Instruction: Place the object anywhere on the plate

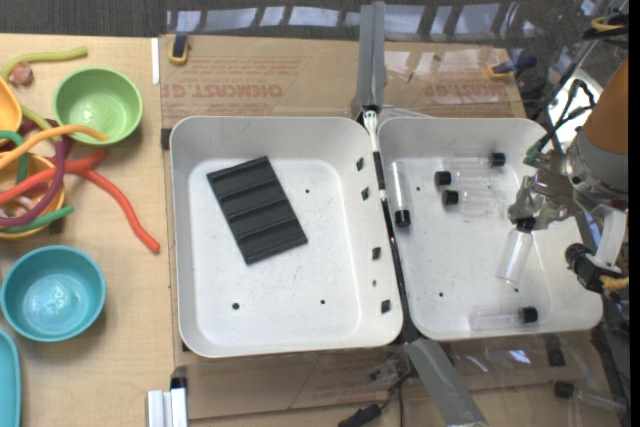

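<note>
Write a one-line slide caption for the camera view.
Gripper over right bin of clear vials; black ridged plate in left bin.

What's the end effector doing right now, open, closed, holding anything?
End effector: over the right bin, at the top end of a clear tube; open or closed cannot be told.

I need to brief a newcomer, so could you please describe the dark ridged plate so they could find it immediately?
Start at the left white bin. The plate lies flat in its upper left part, slanted. It is a black ribbed rectangle, unlike the clear, black-capped tubes in the right bin.
</note>
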Controlling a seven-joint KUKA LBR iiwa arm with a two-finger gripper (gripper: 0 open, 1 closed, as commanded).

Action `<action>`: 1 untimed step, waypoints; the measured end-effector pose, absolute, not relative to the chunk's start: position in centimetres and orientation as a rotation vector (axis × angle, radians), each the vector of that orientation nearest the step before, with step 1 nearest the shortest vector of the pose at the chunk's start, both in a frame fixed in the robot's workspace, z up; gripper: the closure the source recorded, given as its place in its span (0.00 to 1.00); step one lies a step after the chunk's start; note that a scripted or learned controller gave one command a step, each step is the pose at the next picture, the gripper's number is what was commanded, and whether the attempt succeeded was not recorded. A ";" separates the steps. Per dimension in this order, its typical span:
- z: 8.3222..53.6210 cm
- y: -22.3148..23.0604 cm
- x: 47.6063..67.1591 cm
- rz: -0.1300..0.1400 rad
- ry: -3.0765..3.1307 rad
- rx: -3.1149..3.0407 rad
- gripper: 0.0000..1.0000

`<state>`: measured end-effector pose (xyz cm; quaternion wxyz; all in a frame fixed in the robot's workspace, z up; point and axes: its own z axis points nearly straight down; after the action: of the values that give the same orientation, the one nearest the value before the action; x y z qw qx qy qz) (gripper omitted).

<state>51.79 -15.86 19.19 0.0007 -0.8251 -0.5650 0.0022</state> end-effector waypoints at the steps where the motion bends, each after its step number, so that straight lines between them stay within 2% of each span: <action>1: 14.1 -19.7 47.7 0.003 -1.972 -2.442 1.00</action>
<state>47.68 -19.73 14.14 0.0013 -0.7779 -0.6283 0.0011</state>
